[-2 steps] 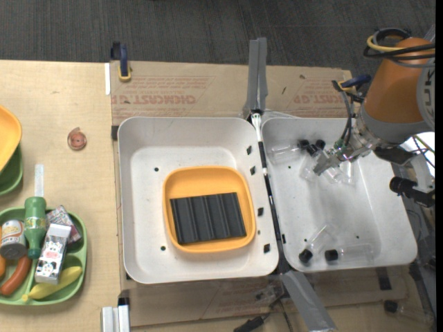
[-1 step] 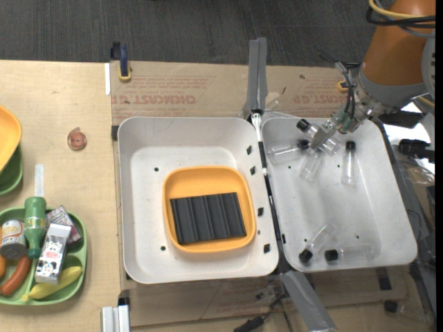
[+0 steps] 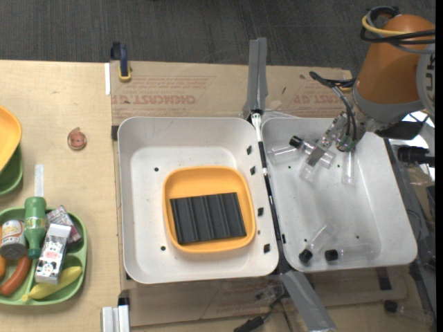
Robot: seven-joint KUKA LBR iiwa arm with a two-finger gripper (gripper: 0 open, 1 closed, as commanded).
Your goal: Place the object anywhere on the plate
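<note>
- Starting with the bench (image 3: 55, 95): it stretches away left of the plate (image 3: 208, 175) and carries loose toy food well clear of it. That poses no risk to you.
- The left bin (image 3: 138, 144) holds the plate at its middle. The right bin (image 3: 374, 206) sits just right of the plate's bin, with their rims meeting.
- The arm (image 3: 391, 61) stands well to the right of the plate and above it in the view. Its orange band is high over the right bin's far corner, and its wrist tips down and toward the plate.
- The plate lies flat. If it slid against the bin wall, the slab would be the likely cause, nudged by a low pass of the arm.
- The slab (image 3: 208, 217), dark and ribbed, lies flat on the plate and fills most of its floor, so I judge the task done. Your main risk is a fresh reach dragging it off or tipping it onto the plate's rim.
- The gripper (image 3: 322, 151) hangs low over the right bin, well right of the plate. You cannot tell from this view whether it is open or closed, and I see nothing in its grasp.
- The clear bits (image 3: 315, 239) lie right of the plate, near the right bin's front wall. A blind close there could pick one up by mistake.
</note>
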